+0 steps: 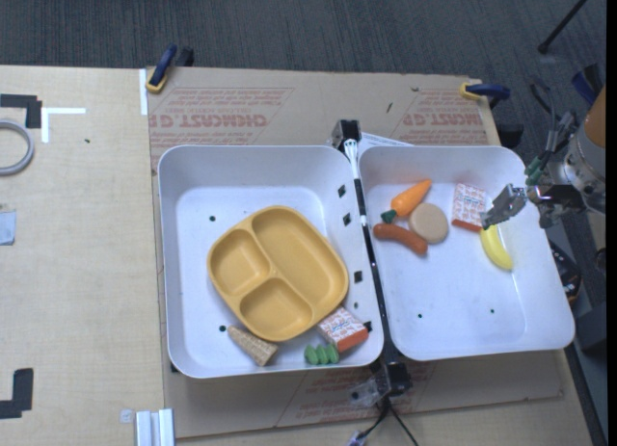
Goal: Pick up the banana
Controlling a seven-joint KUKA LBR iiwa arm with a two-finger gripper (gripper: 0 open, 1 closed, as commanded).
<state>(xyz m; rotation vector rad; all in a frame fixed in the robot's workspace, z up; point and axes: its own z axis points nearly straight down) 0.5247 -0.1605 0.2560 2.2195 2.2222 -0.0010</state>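
Observation:
The yellow banana point(497, 248) lies in the right bin point(463, 328), close to its right wall, pointing roughly away from the camera. My gripper point(505, 207) hangs just above the banana's far end, reaching in from the right edge of the view. The banana rests on the bin floor, and nothing shows between the gripper and it.
Left of the banana lie a red-and-white packet point(469, 204), a beige round point(430, 223), a carrot point(413, 196) and a sausage point(400, 237). The left bin point(174, 242) holds a yellow divided plate point(278, 273), a cracker point(252, 344), a green piece point(322, 354) and a red packet point(344, 329).

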